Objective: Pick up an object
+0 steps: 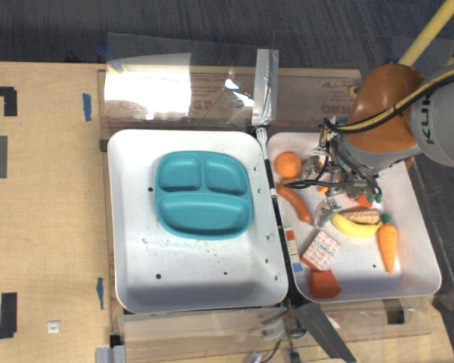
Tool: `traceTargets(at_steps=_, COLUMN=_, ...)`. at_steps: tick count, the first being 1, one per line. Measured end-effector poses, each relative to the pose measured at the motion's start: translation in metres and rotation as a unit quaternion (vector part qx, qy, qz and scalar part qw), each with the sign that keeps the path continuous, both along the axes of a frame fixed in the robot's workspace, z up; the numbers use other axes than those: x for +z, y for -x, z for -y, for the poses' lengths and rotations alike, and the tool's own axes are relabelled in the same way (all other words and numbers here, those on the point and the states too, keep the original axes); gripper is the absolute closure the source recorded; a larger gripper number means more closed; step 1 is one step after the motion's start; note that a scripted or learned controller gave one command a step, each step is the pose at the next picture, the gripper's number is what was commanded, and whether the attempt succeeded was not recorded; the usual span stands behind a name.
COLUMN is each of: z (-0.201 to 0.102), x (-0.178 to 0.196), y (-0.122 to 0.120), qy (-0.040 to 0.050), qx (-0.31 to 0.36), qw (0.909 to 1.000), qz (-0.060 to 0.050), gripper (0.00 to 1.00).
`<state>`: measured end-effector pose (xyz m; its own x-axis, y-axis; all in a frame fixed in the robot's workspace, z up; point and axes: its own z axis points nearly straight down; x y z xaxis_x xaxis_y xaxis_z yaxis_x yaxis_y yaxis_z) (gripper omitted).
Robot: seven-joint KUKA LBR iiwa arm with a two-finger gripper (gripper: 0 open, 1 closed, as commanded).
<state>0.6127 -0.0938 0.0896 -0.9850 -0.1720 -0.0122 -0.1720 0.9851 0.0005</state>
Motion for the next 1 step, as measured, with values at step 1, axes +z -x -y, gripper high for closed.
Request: traceTargets(at_steps=1, z=-0.0010, x=0.0003, y=0.0293, qy=0.0006, qx=-0.072, qw=0.9974, qz=0.001, gripper=0.00)
